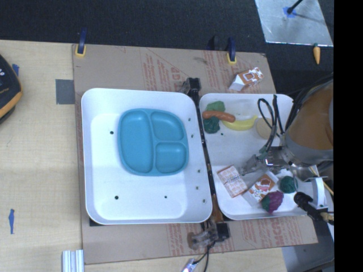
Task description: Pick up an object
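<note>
Camera view shows the grey two-finger gripper (253, 164) low in the right white bin (238, 208). Its fingers are spread, empty, beside a small red-and-white carton (231, 180).

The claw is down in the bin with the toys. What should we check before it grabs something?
1. Claw inside the right bin: ok.
2. Something between its fingers already: cannot tell.
3. Toy close by: ok, a small carton lies just beside the claw.
4. Room around that carton: not ok, another carton lies close beside it.
5. Blue plate out of the way in the left bin: ok.
</note>
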Controlling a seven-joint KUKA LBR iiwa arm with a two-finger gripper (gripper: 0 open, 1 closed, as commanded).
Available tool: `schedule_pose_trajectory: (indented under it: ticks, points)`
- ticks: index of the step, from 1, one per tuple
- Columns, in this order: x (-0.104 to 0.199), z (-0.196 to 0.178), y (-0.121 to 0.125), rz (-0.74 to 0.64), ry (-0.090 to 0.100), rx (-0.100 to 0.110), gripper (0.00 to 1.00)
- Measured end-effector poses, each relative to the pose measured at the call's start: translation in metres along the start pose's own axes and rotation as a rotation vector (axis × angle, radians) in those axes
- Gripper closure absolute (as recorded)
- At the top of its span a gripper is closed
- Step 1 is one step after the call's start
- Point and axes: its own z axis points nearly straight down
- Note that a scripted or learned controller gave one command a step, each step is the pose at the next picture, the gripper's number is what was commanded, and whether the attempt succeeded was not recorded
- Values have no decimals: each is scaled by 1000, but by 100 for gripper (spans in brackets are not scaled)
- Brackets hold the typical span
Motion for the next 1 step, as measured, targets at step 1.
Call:
schedule_pose_trajectory:
  ticks: [1]
  points:
    - [-51,-78,-26,1,0,-3,0]
